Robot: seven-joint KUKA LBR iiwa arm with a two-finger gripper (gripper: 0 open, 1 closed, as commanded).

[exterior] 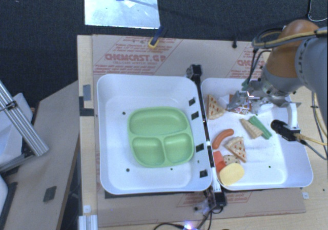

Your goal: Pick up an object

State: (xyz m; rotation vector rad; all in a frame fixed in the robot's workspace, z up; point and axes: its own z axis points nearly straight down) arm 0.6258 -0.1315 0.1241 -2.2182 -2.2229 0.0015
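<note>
The right bin [292, 170] holds toy food: a pizza slice [213, 107] at its upper left, a red sausage [222, 138], a second pizza slice [237, 148], a yellow piece [231, 173] at the front, a red piece [219, 160] by the divider, and a tan wedge [250, 128] beside a green stick [261, 127]. My gripper [243, 102] is low in the back of that bin, between the upper pizza slice and the tan wedge. Nothing shows between its fingers.
The left bin [110, 121] holds a green divided plate [158, 136]. A black divider with clips [201, 121] runs between the bins. The grey and orange arm [292, 57] reaches in over the right bin's back right corner. A cable [307, 139] crosses the right rim.
</note>
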